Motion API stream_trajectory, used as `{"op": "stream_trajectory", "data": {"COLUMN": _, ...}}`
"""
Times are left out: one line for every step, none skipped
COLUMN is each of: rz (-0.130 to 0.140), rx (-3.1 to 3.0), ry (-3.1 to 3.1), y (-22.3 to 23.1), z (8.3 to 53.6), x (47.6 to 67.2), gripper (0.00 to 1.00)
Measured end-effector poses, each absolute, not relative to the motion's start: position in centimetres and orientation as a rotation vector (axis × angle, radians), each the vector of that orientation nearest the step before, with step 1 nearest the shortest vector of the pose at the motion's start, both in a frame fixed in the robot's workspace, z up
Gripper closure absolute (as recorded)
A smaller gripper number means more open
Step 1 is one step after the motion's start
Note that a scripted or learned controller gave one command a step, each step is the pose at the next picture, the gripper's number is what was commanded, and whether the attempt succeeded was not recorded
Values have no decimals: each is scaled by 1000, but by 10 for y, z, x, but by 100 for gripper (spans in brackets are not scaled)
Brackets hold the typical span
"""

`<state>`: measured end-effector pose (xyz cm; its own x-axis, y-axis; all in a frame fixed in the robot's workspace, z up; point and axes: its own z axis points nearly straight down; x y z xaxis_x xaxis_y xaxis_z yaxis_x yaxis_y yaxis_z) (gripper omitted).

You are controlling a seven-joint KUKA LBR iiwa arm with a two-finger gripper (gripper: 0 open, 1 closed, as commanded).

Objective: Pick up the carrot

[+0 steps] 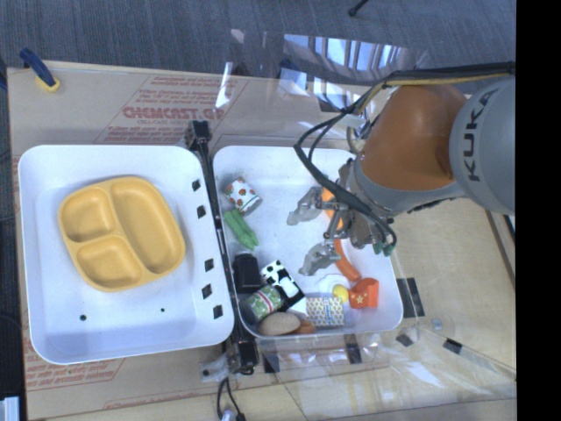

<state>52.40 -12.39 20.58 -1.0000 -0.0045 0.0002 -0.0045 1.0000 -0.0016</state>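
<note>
Nearest the viewer, a brown roll (280, 324), a striped box (324, 310) and a red block (364, 294) lie crowded along the near wall of the right bin (272, 169). At far left, the left bin (44, 323) bears a yellow plate (118, 231) with three compartments. Moving right across the divider, the right bin holds a small can (241, 194), a green pod (241, 229) below it, and a cow-patterned cube (280, 279) nearer the front. The gripper (310, 233) hangs over the middle of this bin with its fingers (304, 209) spread apart and bare bin floor between them; it holds nothing. The carrot (349, 267) lies just to the right of the lower finger, a slim orange piece running slantwise, its near end close beside the red block. How far it runs under the wrist cannot be told. The arm (412, 139) reaches in from the right. Handling estimate: the carrot looks like a moulded toy, therefore light, rigid and smooth, with a taper that may let it slide out of a loose pinch. Recommended hold: across the narrow width, near mid-length on the thicker portion, jaws square to the long axis. Keep clear of the red block to avoid nudging it.
</note>
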Motion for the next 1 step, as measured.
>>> {"op": "stream_trajectory", "data": {"rz": -1, "rx": 99, "ry": -3134, "y": -211, "z": 129, "x": 528, "gripper": 0}}
